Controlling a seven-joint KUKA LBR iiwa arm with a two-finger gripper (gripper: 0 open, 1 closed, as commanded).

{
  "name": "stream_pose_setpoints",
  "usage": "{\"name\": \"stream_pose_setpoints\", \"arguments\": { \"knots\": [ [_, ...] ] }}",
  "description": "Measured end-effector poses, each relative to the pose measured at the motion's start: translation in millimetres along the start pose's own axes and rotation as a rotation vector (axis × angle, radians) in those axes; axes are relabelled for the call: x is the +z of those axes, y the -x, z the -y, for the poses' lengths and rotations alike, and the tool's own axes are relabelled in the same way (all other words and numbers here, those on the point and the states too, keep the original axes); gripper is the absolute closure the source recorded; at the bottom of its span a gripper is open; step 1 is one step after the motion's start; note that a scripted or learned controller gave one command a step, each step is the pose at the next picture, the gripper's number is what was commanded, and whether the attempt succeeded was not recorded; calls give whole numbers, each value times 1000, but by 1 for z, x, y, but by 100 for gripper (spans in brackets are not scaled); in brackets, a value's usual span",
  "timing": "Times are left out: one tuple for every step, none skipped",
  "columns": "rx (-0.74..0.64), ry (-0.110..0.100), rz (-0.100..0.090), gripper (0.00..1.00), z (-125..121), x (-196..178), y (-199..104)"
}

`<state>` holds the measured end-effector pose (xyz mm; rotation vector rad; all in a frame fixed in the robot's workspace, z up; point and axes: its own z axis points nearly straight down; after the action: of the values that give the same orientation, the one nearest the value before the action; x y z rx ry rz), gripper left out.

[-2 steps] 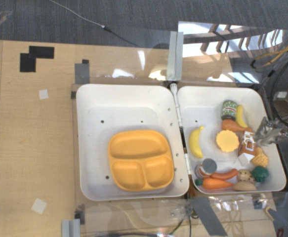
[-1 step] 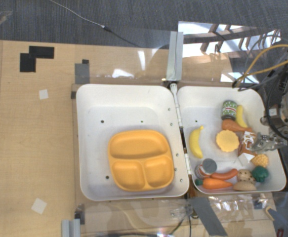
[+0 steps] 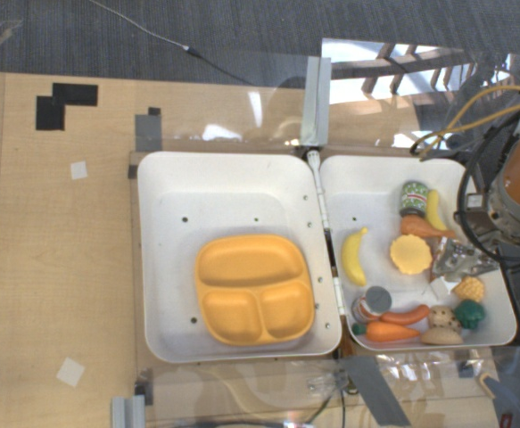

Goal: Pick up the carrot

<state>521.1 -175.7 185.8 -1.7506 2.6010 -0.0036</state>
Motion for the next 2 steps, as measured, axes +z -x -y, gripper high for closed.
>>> {"name": "stream_pose_setpoints", "arguments": {
  "knots": [
    [-365,0,-1,100,-37,31,36],
    [-644,-1,0,100,-13,31,12]
  ]
}}
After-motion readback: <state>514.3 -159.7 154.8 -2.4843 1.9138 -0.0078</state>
